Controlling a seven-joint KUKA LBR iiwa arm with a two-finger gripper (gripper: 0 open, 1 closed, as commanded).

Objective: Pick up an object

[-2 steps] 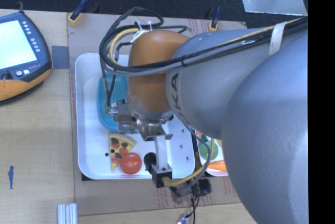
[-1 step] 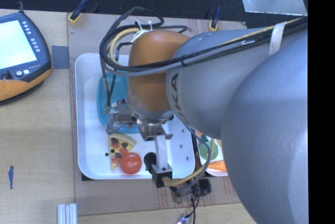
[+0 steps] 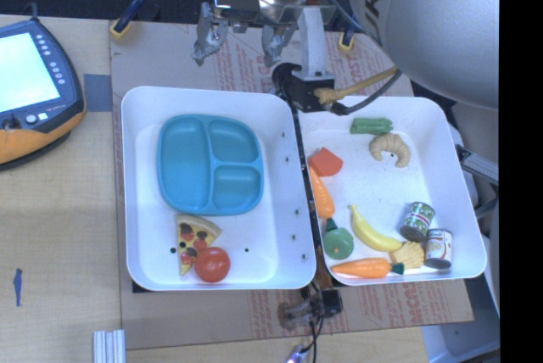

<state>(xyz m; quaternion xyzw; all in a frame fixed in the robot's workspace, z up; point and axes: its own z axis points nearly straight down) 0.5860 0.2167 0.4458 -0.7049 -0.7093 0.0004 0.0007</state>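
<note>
A: Starting at the left of the frame, what could spoil a pick?

B: The teach pendant point(image 3: 34, 90) lies on the counter point(image 3: 59, 226), well apart from everything. In the left bin point(image 3: 140, 183), the blue divided plate point(image 3: 210, 164) fills the upper part; it looks too broad and flat for a sure pinch. Below it the pizza slice point(image 3: 192, 238) touches the tomato point(image 3: 212, 265), so closing on one may shove the other.

A: And the claw?

B: The claw point(image 3: 241, 46) hangs at the top centre, above the bins' far rims, its two fingers apart with nothing between them. It is over no object yet.

A: The right bin point(image 3: 454, 175)?

B: Crowded. The carrot point(image 3: 321, 193) lies against the inner wall, leaving a finger little room. The croissant point(image 3: 390, 148) and green pepper point(image 3: 371, 125) sit freer at upper right. The banana point(image 3: 374, 232), the two cans point(image 3: 417, 221) and the second carrot point(image 3: 361, 269) bunch together at lower right; a descent there could jam on a neighbour.
</note>
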